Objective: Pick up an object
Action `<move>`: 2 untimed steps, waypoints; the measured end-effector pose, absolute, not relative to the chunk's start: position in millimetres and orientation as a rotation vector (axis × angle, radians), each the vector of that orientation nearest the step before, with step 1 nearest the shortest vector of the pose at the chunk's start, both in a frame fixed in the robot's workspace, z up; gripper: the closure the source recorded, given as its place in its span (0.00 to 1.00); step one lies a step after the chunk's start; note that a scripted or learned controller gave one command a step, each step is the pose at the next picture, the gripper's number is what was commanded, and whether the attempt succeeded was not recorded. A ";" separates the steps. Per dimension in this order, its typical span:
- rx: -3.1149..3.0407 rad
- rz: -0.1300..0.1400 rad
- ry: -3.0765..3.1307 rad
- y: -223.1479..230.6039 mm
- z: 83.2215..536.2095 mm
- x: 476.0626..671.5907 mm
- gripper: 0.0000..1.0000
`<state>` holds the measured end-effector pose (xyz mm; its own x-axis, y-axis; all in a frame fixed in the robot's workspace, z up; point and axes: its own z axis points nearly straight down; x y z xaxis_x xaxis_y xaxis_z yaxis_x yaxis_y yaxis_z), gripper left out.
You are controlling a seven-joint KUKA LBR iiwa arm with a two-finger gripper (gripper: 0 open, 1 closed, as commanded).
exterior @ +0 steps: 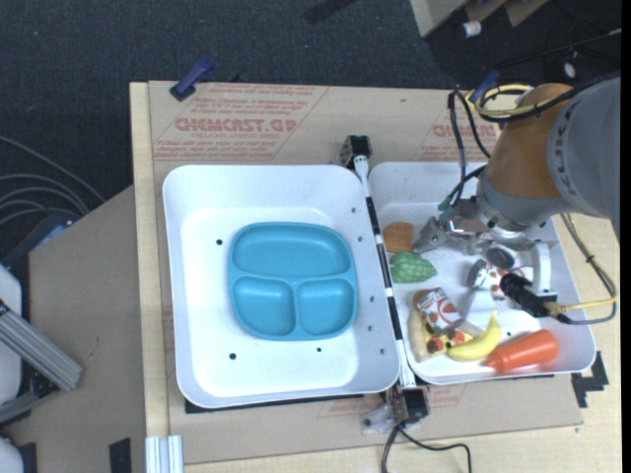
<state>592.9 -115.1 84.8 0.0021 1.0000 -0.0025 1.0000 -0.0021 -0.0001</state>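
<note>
- Bins stand side by side on the bench: the left bin (187, 264) holds a blue divided plate (293, 280), and the right bin (414, 177) holds the small objects.
- Arm (552, 146), grey with an orange band, reaches in from the right and is above the right bin.
- Gripper (483, 254) hangs over the middle of the right bin; I cannot tell if it is released or clenched, and no object can be seen in it.
- Brown round piece (398, 236) lies near the left wall of the right bin, and a green leaf-shaped piece (411, 267) lies just below it.
- Yellow banana (475, 344) lies near the front of this bin, touching an orange carrot-like object (523, 351) on its right.
- White and red packet (434, 315) lies just left of the banana.
</note>
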 end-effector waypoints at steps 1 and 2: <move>2.220 0.002 2.221 -103.9 85.1 665.2 0.00; 2.224 -0.002 2.222 -99.5 84.5 616.6 0.00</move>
